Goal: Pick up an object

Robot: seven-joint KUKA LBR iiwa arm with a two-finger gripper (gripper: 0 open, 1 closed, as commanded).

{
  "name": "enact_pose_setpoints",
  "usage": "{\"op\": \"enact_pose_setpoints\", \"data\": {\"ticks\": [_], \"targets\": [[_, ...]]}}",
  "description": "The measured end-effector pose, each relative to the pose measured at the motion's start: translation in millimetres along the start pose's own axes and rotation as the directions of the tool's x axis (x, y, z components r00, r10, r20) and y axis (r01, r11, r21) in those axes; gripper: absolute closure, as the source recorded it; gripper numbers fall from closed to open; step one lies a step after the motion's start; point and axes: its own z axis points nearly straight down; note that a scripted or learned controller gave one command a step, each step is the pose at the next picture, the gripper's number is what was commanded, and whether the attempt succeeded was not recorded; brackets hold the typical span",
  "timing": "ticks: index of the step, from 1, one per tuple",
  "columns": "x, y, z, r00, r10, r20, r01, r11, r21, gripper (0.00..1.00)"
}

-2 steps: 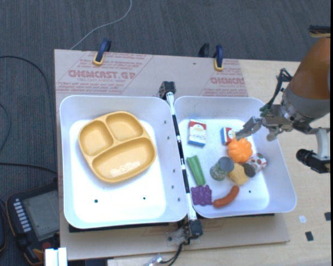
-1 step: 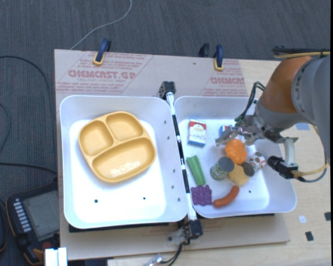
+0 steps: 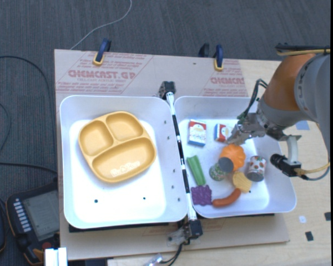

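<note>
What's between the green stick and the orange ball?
In the camera view, a small round can sits between the green stick and the orange ball, touching the ball.

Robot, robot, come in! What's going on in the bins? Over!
Gripper low in right bin, just above orange pumpkin toy. Nothing seen held. Cans, carrot, cucumber crowded close.

Dark grey carpet (image 3: 39,21) surrounds a pale wooden bench top (image 3: 316,226), with black cables (image 3: 3,121) trailing at left.
</note>
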Motion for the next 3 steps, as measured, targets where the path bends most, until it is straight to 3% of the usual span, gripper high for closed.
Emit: {"op": "enact_pose_setpoints", "data": {"ticks": [1, 2, 3], "targets": [[0.2, -0.2, 0.3, 1.000, 0.000, -0.001, 0.000, 1.000, 0.001, 0.00], [44.1, -24.5, 21.6, 1.000, 0.001, -0.006, -0.001, 1.000, 0.009, 0.00], [44.1, -23.1, 10.8, 1.000, 0.002, -0.006, -0.002, 1.000, 0.006, 1.00]]}}
